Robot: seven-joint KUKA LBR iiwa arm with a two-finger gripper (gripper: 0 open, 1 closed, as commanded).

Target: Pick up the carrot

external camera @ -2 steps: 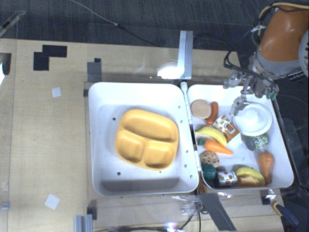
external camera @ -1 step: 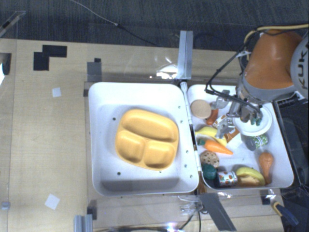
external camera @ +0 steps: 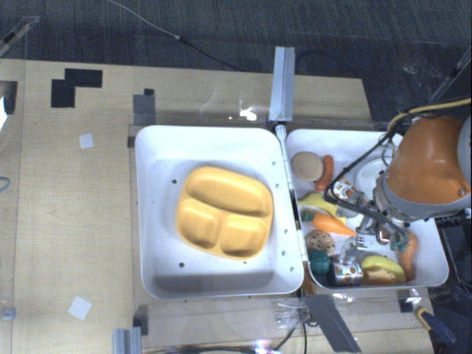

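Left bin (external camera: 151, 198), frame centre: holds one yellow compartment tray (external camera: 223, 211). Right bin (external camera: 439, 265), lower right: crowded with toy food. The carrot (external camera: 333, 225) lies at its centre, beside a banana (external camera: 322, 203) and above a cookie (external camera: 318, 241). The gripper (external camera: 371, 228) hovers just right of the carrot, not holding it; finger state cannot be told. Approach step judged in hand; next requires descending squarely over the carrot.

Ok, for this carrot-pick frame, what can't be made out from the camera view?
- Gripper: its fingers are too small and tangled with cables to read as open or shut.
- Carrot: its right end runs under the gripper hardware, so contact can't be judged.
- Right bin: the arm's orange band covers its upper right part.
- Small items by the cookie: too small and crowded to identify.
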